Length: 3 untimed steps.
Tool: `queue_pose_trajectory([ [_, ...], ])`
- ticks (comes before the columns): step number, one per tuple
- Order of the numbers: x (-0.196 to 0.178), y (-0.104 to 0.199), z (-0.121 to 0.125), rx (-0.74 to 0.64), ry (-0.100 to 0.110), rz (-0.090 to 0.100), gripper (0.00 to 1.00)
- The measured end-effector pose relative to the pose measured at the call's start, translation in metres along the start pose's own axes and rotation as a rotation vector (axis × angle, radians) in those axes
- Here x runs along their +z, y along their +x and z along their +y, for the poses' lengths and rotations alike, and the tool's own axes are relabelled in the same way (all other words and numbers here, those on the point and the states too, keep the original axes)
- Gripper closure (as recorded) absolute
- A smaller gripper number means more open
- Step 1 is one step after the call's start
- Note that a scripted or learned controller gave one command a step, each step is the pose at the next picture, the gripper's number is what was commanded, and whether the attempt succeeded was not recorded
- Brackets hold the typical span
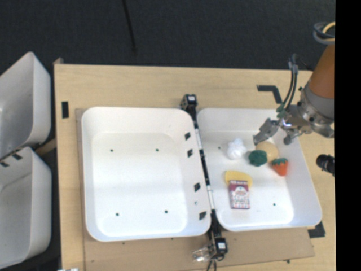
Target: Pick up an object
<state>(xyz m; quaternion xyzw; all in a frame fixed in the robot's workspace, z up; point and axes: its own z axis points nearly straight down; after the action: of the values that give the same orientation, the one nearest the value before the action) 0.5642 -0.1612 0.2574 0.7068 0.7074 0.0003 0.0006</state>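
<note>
Two shallow white bins sit side by side on the wooden surface (130, 83). Left bin (90, 151): nothing noted inside beyond its small dark floor marks. Right bin (302, 205): five loose items, all grouped in its centre and upper half.

Item positions, read from the centre of the right bin:
- White crumpled item (236, 148), at about 11 o'clock.
- Green rounded item (258, 158), near 1 o'clock, touching or just beside a pale tan rounded item (269, 149) that lies at its 1 o'clock.
- Small orange-red item with a green top (280, 165), at 3 o'clock, just beside the green one.
- Small printed box (240, 195) with a red and white face, at 6 o'clock, lying flat; a yellow item (237, 178) lies against its top edge.

Arm: enters from 3 o'clock, orange band visible above the wrist. The jaws (276, 132) hang over the upper right part of the right bin, at 12 o'clock of the tan item and close above it. Two fingers (265, 132) show, spread apart. Nothing is seen between them. No item is lifted; all five rest on the bin floor.
</note>
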Motion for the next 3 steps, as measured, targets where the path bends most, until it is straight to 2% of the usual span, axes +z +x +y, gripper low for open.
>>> queue_pose_trajectory([
  [1,-0.219,0.013,0.041,-0.004,-0.02,-0.006,0.0],
  [2,-0.27,0.17,0.076,-0.014,-0.009,0.002,0.0],
  [3,-0.277,0.159,0.075,-0.002,-0.003,-0.004,1.0],
])
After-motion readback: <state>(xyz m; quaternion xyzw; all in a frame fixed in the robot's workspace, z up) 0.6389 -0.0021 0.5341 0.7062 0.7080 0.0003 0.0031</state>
